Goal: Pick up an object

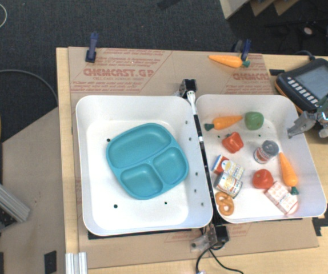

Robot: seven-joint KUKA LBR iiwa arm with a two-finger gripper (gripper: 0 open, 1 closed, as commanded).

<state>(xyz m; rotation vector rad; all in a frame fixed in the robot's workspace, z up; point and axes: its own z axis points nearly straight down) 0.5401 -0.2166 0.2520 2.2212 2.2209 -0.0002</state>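
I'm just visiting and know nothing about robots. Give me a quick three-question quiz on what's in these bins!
1. True or false: the teal divided plate lies in the left bin.
2. Which lies on the cardboard outside both bins? A) a carrot B) the pretzel C) the green ball
3. Fill in: the gripper hovers at the right bin's ____ rim.

Key: 1 true; 2 A; 3 right.

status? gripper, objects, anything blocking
Gripper at right bin's right rim, holding nothing. Toy food in the right bin, none lifted; nearest are the can and green ball. Teal plate in left bin. Nothing blocking.
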